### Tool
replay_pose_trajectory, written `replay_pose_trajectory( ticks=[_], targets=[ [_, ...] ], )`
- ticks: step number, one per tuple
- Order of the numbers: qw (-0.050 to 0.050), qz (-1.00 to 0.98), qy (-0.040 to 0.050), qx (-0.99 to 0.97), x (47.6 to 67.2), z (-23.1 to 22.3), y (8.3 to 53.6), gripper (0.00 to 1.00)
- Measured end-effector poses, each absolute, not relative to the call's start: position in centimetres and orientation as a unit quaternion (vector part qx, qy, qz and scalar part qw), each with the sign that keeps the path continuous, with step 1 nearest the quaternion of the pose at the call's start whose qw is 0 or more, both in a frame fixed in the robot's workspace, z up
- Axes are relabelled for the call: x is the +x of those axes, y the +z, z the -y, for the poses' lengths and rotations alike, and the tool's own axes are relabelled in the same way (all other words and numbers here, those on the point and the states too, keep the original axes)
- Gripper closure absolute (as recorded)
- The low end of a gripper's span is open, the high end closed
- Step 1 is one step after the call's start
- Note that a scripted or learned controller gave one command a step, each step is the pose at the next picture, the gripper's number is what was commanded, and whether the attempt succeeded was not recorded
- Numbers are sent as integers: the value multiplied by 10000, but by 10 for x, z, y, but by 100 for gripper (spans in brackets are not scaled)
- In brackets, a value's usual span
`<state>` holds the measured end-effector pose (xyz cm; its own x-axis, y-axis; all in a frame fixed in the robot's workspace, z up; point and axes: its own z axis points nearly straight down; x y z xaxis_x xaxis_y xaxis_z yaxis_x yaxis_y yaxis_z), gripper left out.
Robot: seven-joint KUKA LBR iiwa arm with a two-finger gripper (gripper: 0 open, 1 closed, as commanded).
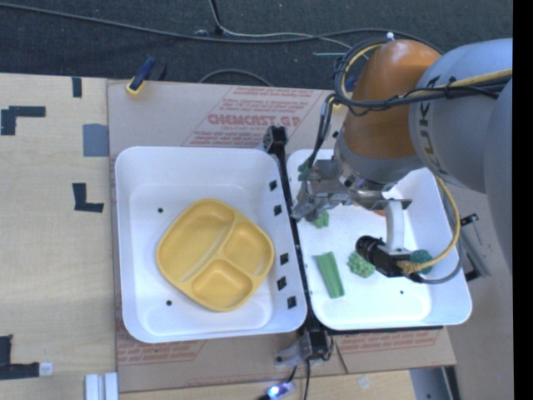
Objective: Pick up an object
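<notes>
Arm enters from the right, orange band above the wrist. End effector (311,203) is low over the right bin (450,308), at its upper left corner beside the divider. Whether it is apart or together cannot be told from this angle. A small green piece (321,219) lies just beside it. A green bar (331,274) lies lower in the same bin, with a green floret-shaped piece (361,265) near it. Left bin (125,223) holds a yellow divided plate (215,254). Both bins sit on the table (50,223).
</notes>
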<state>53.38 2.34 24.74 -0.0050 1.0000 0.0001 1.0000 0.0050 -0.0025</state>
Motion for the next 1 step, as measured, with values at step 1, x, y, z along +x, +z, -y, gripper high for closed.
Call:
replay_pose_trajectory(
  ticks=[1],
  targets=[
    [5, 7088, 9, -7054, 536, -68, 241, 100]
  ],
)
